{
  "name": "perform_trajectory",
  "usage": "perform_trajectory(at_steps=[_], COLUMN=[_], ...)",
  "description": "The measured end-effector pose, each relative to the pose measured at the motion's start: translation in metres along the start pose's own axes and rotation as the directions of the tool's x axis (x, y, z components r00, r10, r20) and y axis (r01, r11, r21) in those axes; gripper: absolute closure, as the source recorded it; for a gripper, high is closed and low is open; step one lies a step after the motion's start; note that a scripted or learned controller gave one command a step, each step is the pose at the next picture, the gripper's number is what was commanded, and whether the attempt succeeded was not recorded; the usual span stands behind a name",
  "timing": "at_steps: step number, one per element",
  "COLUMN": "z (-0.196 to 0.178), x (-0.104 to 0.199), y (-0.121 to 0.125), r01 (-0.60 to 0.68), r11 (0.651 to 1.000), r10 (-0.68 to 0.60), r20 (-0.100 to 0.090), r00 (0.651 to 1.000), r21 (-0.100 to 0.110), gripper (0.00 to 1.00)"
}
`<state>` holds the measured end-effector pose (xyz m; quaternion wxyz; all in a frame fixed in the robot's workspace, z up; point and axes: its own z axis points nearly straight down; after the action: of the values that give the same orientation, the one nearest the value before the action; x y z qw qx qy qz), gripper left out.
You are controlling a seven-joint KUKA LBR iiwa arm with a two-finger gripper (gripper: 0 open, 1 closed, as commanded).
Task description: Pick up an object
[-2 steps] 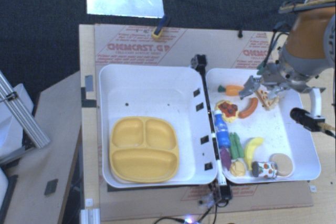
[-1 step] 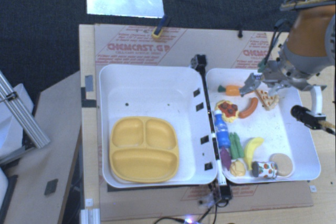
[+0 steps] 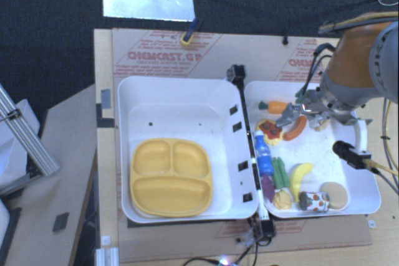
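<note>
Nearest the camera, along the right bin's [image 3: 365,196] front wall, sit a cookie [image 3: 337,195], a small can [image 3: 313,201] and a banana [image 3: 299,175], likely left wherever they tumbled. My gripper [image 3: 294,114] hangs low over the sausage [image 3: 295,128], fingers [image 3: 287,116] spread wide, holding nothing. That sausage lies beside a pizza slice [image 3: 270,131], loose enough to grab. A yellow tray [image 3: 170,177] fills the left bin [image 3: 181,93].

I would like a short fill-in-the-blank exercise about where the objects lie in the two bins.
1. The yellow divided plastic tray lies in the ____ white bin.
2. The yellow toy banana lies in the ____ white bin.
3. The tray has ____ compartments.
4. The gripper hangs above the ____ bin.

Missing words: left; right; three; right
</note>
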<state>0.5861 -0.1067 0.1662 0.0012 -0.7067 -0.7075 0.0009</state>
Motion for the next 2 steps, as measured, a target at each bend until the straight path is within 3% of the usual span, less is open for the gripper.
perform_trajectory(at_steps=[2], z=[0.083], x=[0.001], y=[-0.01], r01=[0.0], r11=[1.0], r10=[0.0], r20=[-0.001], r00=[1.0], r21=[-0.001], gripper=[0.0])
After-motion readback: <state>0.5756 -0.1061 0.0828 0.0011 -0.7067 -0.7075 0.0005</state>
